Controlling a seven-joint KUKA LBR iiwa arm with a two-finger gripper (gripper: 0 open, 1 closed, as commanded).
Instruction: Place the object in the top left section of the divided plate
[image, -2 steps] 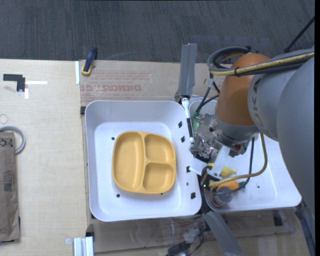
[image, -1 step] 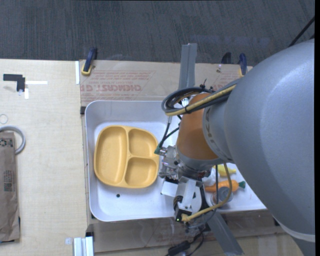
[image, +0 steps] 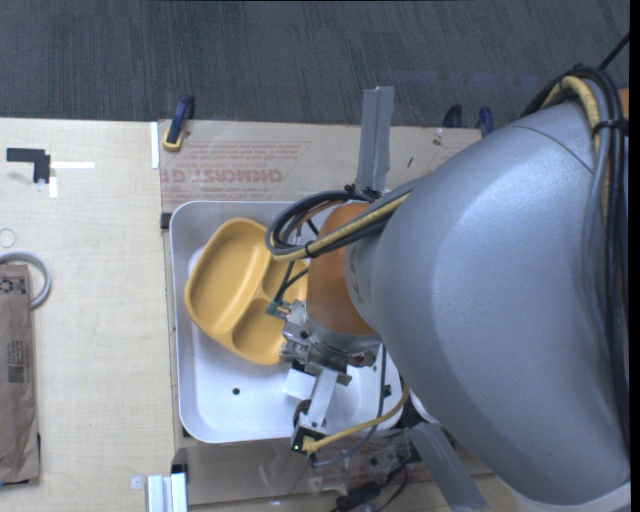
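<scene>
Yellow divided plate (image: 228, 285) just left of the hand (image: 300, 345), finger state unclear.

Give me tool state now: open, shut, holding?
Tool: cannot be told. It sits low over the white bin beside the yellow plate, seen from above with the arm covering much of it.

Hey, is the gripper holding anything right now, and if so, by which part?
Cannot be told: the arm hides the gripper's tips over the white bin, beside the yellow divided plate.
</scene>
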